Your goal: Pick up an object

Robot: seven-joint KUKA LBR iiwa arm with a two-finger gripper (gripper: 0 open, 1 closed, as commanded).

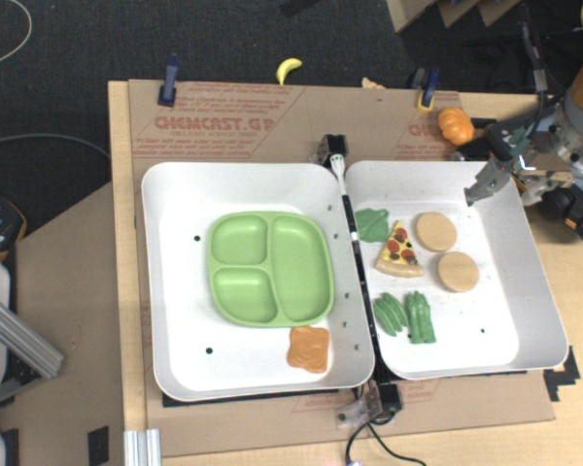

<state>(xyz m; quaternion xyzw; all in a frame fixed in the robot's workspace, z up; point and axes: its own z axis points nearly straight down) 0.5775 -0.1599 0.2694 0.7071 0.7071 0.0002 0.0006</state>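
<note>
My gripper (485, 183) hangs over the far right corner of the right bin (525, 299), with nothing visibly held. The right bin holds a green leaf (372, 224), a pizza slice (398, 251), two tan round cookies (435, 231) (458, 271) and two green pea pods (390, 313) (421, 317). The nearest cookie lies a little to the left of the gripper and toward the front. In the left bin (170, 289) a green divided plate (270, 268) lies in the middle, with an orange nugget (309, 348) at its front right.
An orange fruit (455, 125) and a small banana (288, 68) lie on the cardboard behind the bins. Blue clamps (168, 82) (428, 87) grip the board's far edge. A black divider (348, 223) runs between the bins.
</note>
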